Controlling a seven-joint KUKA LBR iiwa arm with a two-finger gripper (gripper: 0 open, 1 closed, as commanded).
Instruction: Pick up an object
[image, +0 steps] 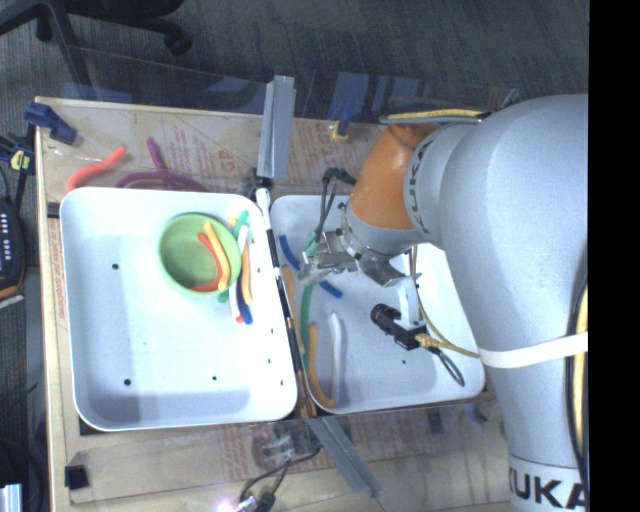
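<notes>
From above the bench, the grey arm (500, 260) fills the right side of the frame, its orange band (385, 185) just right of centre, and reaches down into the right bin (380, 398). The gripper (318, 262) sits low over that bin's upper left part, near the wall shared with its neighbour; whether it is open or closed cannot be told from this angle, and nothing is seen between its tips. Below and left of the gripper, thin straw-like sticks (308, 330) in green, blue and orange lie along the right bin's left side, with a pale one beside them. The left bin (150, 390) occupies the centre-left of the frame. In its upper middle rests a green bowl (192, 255), with red, orange and yellow sticks draped over its right rim. More coloured sticks (95, 168) lie on the bench at upper left.
</notes>
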